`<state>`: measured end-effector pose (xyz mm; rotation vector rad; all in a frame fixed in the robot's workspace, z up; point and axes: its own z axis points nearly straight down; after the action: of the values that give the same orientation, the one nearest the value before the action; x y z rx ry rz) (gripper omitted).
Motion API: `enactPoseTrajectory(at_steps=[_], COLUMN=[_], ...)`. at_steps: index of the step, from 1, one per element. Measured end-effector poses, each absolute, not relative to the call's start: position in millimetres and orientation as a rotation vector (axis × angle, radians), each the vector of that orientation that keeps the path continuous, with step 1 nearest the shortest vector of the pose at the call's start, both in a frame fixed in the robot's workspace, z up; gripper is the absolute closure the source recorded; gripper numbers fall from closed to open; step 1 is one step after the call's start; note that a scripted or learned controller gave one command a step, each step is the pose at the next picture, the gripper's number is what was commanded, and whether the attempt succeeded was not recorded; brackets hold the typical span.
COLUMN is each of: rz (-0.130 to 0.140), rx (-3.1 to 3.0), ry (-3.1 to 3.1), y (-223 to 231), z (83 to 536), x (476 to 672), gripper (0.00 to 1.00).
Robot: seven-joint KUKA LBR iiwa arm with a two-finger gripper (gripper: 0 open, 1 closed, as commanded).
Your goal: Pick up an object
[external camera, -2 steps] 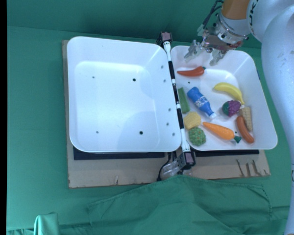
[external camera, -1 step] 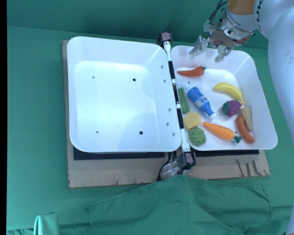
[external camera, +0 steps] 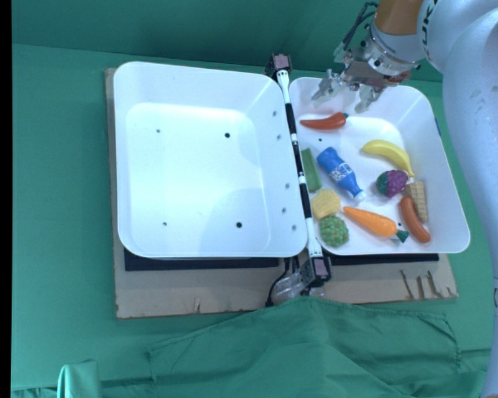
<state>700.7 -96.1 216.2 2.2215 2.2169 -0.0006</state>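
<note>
Nearest in the right bin [external camera: 448,243] we see a carrot [external camera: 373,220], sausage [external camera: 413,219] and bottle [external camera: 341,173]; farther back lies the chili [external camera: 324,122]. Just beyond it our gripper [external camera: 345,91] hovers spread and empty. We judge this the approach: next we must descend squarely over the chili and close.

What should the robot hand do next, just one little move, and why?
Probably go a little lower, toward the red chili pepper. The hand hovers at the far edge of the right bin, with nothing between its fingers, which are spread apart. The pepper lies just in front of it, apart from the other toy foods, so it looks the easiest to grab.
</note>
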Motion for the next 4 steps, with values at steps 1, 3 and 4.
enactPoseTrajectory(at_steps=[1, 3, 4], rz=[-0.001, 0.006, 0.014], rx=[2.224, 2.222, 2.223], ry=[2.213, 2.221, 2.221], y=[-115, -123, -121], z=[208, 203, 216], x=[700.5, 701.4, 702.6], gripper=[0.00, 0.00, 1.00])
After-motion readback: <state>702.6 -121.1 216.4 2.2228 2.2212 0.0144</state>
